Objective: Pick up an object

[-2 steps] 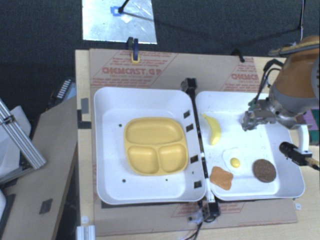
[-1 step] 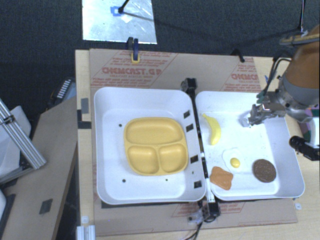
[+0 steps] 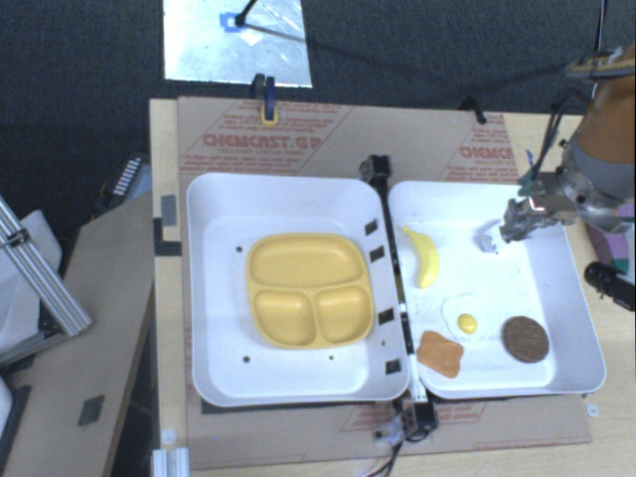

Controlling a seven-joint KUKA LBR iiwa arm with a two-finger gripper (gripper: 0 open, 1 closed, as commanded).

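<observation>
Camera view: worktop (image 3: pixel 164 266) with two white bins side by side. Left bin (image 3: pixel 214 207) holds a yellow three-part tray (image 3: pixel 303 288), flat, about centred in the bin.

Right bin (image 3: pixel 576 306) holds four items. Banana (image 3: pixel 425 256) lies near the bin's left wall, upper part, curved, pointing up and down in the frame. Fried egg (image 3: pixel 463 318) sits below the banana, mid-bin, white with a yellow yolk. Orange piece (image 3: pixel 440 353), toast-like, is at the bottom-left corner of this bin, just beside the egg and apart from it. Brown round cookie (image 3: pixel 525 338) is at the lower right, near the egg, not touching.

Arm (image 3: pixel 606 157) comes in from the right, over the upper right of the right bin. Hand (image 3: pixel 494 238) is at the arm's end, low over bare bin floor in the upper part of the bin, right of the banana and well apart from it, above the egg and cookie in the frame. Nothing seen between its tips; whether it is released or clenched — cannot tell, too small and blurred.

All four items lie on the bin floor, none lifted.
</observation>
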